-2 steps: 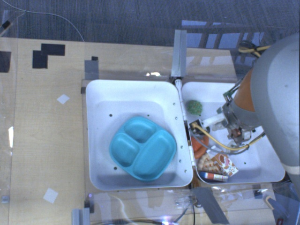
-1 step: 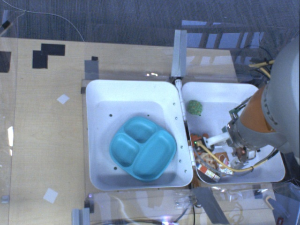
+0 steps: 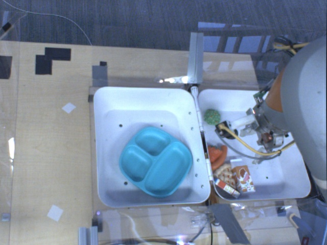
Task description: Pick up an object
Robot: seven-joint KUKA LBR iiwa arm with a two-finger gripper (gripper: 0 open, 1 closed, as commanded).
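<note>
The right bin (image 3: 286, 180) holds a small green ball (image 3: 212, 116) near its back left corner. An orange-red object (image 3: 218, 155) lies against the bin's left wall. A printed snack packet (image 3: 236, 179) rests in front of it, near the front wall. My gripper (image 3: 265, 138) hangs over the middle of the right bin, below the grey arm (image 3: 304, 91) and its orange band. It is to the right of the ball and the orange-red object and behind the packet. Yellow cables (image 3: 240, 142) loop around it.
The left bin (image 3: 107, 111) holds a blue divided plate (image 3: 156, 161) in its front half. A metal divider (image 3: 200, 131) separates the two bins. The wooden bench (image 3: 46, 137) stretches to the left, with black markers and small paper tags on it.
</note>
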